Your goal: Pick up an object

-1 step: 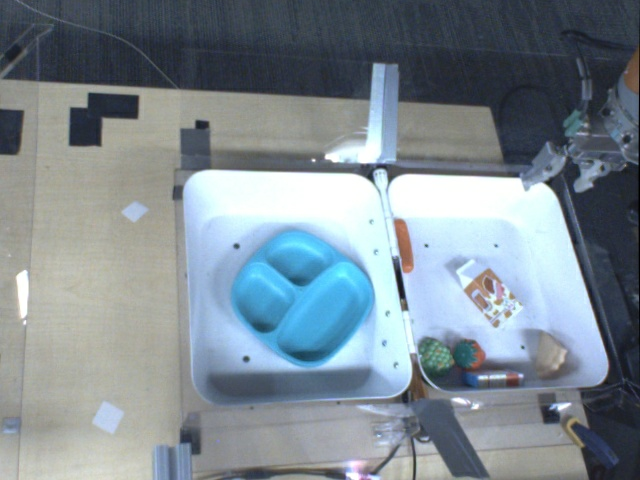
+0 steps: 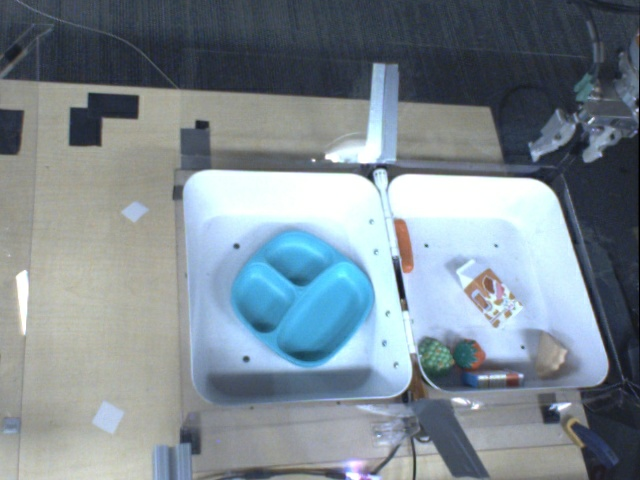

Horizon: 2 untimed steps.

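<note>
My gripper (image 2: 573, 140) hovers at the far upper right, outside the back right corner of the right bin (image 2: 520, 196). Its two pale fingers stand apart, open, with nothing between them. In the right bin lie an orange stick (image 2: 402, 245) by the left wall, a small white and orange box (image 2: 490, 296) near the middle, and along the front wall a green knobbly ball (image 2: 434, 354), an orange and green toy (image 2: 468, 354), a marker (image 2: 492, 378) and a tan lump (image 2: 551, 351).
The left bin (image 2: 210, 218) holds a blue divided plate (image 2: 303, 296). A metal post (image 2: 384, 113) rises behind the wall between the bins. Pale bench with black marks stretches to the left.
</note>
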Each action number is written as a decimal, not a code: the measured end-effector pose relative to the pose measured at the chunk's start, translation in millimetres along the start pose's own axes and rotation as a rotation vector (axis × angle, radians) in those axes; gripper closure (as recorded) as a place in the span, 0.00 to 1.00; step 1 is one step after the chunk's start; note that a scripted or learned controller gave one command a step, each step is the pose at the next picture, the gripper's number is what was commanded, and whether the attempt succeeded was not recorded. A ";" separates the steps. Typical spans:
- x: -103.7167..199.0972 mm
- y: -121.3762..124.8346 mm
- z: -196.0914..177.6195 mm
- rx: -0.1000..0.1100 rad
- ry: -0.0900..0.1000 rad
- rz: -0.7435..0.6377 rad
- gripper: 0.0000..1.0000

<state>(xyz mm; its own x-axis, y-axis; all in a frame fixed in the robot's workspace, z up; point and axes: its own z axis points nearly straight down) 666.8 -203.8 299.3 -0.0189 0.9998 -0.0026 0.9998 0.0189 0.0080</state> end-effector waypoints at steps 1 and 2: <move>0.1 -21.0 73.4 0.003 0.000 0.018 0.00; 17.0 -109.9 129.3 0.006 0.002 0.072 0.00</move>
<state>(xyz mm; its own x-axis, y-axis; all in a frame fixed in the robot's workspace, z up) 557.7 -189.2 169.1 0.0528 0.9986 -0.0003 0.9986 -0.0528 0.0026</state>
